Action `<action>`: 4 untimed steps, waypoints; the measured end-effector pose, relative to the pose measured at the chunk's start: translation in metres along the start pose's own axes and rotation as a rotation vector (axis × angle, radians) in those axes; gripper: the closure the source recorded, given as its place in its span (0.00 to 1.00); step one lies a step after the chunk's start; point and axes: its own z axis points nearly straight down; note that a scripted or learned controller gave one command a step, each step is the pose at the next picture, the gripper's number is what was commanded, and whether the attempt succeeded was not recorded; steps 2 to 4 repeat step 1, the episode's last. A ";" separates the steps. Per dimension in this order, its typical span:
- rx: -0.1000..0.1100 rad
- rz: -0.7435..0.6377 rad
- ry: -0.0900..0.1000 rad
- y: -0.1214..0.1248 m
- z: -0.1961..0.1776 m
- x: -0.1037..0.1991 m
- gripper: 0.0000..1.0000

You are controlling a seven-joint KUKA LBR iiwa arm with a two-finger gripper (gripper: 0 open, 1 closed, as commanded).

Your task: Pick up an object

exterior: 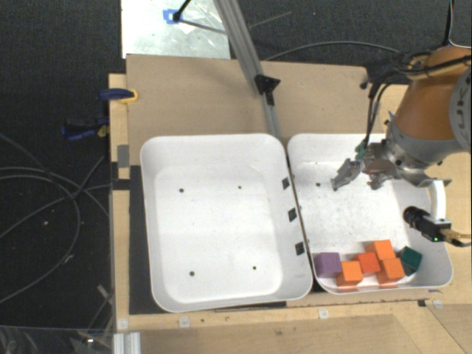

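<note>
Blocks sitting at the near edge of the right bin, claw hanging open above its middle.

A purple block (327, 262), several orange blocks (371, 260) and a dark green block (410, 258) are lying clustered together against the near wall of the right bin (324, 168), toward the counter's (192, 98) near right corner. The claw (361, 175) is hovering well apart from them, over the bin's far half, its fingers spread and gripping nothing. The left bin (214, 146) is sitting just beside it.
</note>
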 end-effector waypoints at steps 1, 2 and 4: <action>0.001 -0.001 -0.002 0.059 0.057 -0.032 0.00; 0.001 -0.001 -0.002 0.059 0.057 -0.032 0.00; 0.001 -0.001 -0.002 0.059 0.057 -0.032 0.00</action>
